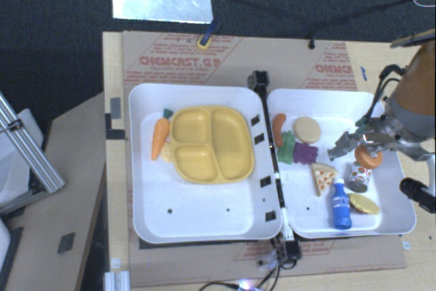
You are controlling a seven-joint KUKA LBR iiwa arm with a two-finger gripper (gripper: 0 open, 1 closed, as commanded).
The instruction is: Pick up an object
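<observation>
One carrot [159,137], one bottle [340,204], two bins [204,232]

We see glossy white plastic bins [204,228] — a smooth yellow plastic tray [208,144] in one — on matt brown printed cardboard [184,58].

The bench [112,167] is light tan wood. Lying flat on it is a brown cardboard sheet [197,58] with red printing along its far edge. Two shallow white bins rest side by side on the cardboard, touching along a black central joint: the left bin [146,215] and the right bin [388,218]. A small yellow and blue item [207,37] lies at the far edge of the cardboard. A dark grey patch [67,242] sits on the bench's near left part.
</observation>
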